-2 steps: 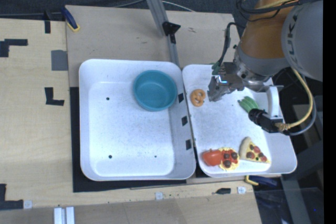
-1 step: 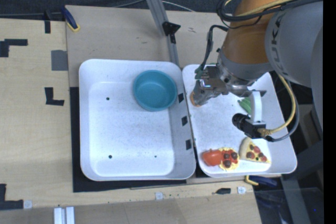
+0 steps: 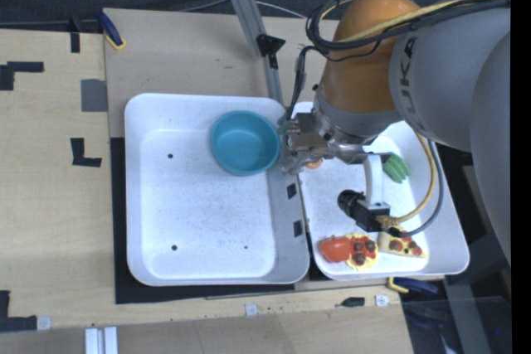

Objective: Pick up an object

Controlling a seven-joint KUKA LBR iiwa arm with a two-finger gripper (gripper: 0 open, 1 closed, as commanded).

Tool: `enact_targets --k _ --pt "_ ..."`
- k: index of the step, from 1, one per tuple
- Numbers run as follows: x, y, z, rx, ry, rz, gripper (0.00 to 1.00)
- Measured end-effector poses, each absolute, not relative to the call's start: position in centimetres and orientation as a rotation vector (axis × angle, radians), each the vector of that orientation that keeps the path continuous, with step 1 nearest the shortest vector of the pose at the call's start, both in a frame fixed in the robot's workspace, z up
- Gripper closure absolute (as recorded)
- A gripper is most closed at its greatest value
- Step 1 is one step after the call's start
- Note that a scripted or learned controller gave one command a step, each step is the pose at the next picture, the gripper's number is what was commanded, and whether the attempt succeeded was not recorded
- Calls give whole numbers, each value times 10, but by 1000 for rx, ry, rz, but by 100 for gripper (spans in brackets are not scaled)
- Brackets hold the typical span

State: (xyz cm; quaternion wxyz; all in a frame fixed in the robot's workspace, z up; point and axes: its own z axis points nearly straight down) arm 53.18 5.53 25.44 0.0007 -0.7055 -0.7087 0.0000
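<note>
Pincer (image 3: 292, 155): low over the wall between the two bins, right at the bowl's right rim; open or closed cannot be told from this angle.
Bowl (image 3: 243, 143): blue, upright, in the far right corner of the left bin (image 3: 199, 263), touching or nearly touching the pincer; whether it is gripped is unclear.
Arm (image 3: 365, 70): orange band above the wrist, hanging over the far part of the right bin (image 3: 452, 259).
Green piece (image 3: 397, 168): right bin, near its right wall.
Red piece (image 3: 334, 247): right bin, near edge.
Toy slice (image 3: 406, 245): near edge too, right of the red piece.
Tabletop (image 3: 50, 178): pale, with black tape marks.
</note>
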Motion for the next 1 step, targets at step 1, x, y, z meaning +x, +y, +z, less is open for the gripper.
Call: enact_targets --k 1 --pt "520 101 250 -2216 -2225 1 100"
